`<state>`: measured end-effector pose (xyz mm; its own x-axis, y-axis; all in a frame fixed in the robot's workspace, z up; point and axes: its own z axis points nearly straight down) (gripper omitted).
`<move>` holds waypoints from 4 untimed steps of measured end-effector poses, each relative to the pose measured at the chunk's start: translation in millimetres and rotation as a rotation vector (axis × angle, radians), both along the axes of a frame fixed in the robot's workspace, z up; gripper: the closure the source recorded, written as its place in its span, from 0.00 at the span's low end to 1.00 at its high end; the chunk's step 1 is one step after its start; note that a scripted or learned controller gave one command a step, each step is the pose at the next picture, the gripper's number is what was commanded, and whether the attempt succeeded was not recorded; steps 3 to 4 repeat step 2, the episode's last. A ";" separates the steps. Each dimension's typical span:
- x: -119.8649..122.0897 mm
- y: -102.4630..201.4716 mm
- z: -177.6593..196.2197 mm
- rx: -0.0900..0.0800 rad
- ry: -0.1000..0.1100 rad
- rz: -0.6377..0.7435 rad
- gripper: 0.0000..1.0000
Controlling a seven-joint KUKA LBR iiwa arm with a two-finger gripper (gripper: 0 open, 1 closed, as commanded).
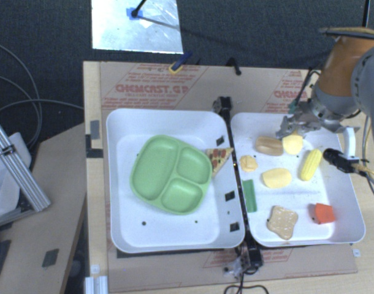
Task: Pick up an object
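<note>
Bench [144, 84] carries two white bins; right bin [349, 222] has claw [289, 129] low at its far side, grip state unclear, just above round pale-yellow food piece [292, 144] beside tan bread roll [269, 146].

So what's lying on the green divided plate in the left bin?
Nothing lies in the green plate's three compartments. A pizza slice toy touches its right rim; the bin floor beneath the plate is hidden.

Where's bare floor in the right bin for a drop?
Free patches in the right bin: between the corn and orange block, and its far corner beyond the hand. Crowded around the brown potato and yellow ball.
</note>
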<state>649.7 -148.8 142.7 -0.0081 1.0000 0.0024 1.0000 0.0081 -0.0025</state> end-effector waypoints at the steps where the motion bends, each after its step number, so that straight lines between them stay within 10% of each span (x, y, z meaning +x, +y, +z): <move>1: 4.5 103.6 45.0 -0.002 -0.009 0.005 1.00; 2: -24.7 177.4 95.3 0.002 -0.008 0.004 1.00; 4: -24.7 177.4 95.3 0.002 -0.008 0.004 1.00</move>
